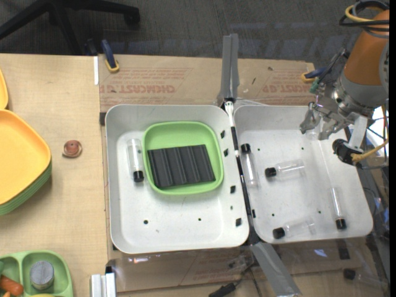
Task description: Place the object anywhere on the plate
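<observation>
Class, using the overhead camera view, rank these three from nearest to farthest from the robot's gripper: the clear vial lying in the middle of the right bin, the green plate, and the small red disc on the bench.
1. Clear vial: right bin, just below-left of the gripper.
2. Green plate: left bin, across the divider.
3. Small red disc: on the bench, far left.

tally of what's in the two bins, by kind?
Clear tubes with black caps: 5 (left bin; right bin:)
Green plate: 1
Dark ribbed block on the plate: 1
Total: 7
</observation>
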